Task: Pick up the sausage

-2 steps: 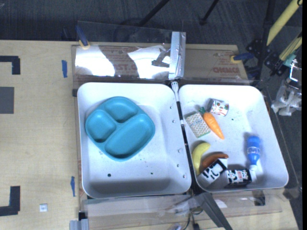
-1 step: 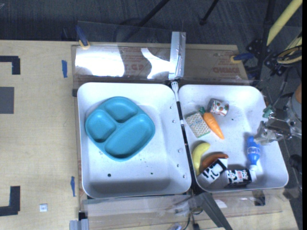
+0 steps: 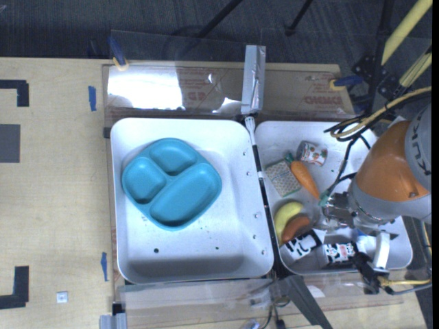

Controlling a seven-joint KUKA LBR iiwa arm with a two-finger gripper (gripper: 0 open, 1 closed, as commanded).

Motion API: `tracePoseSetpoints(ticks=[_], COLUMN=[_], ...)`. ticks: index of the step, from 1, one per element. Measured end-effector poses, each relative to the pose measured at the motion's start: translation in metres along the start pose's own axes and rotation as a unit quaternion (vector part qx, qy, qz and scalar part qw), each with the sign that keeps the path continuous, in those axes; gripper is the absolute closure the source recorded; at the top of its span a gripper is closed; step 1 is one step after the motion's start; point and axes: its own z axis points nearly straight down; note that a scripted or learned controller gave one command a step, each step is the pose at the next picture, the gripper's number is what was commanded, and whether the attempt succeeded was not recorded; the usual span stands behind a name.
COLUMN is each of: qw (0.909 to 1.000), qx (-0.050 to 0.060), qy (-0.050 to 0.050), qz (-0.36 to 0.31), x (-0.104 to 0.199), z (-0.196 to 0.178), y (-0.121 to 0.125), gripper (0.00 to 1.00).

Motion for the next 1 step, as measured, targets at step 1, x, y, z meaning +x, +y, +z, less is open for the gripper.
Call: tracePoseSetpoints(ticks=[1], qw=[1.0], qx=[0.0], qy=[0.0], qz=[0.001], x=[0.0001], z=[-0.009], y=[-0.0001], gripper=[1.0])
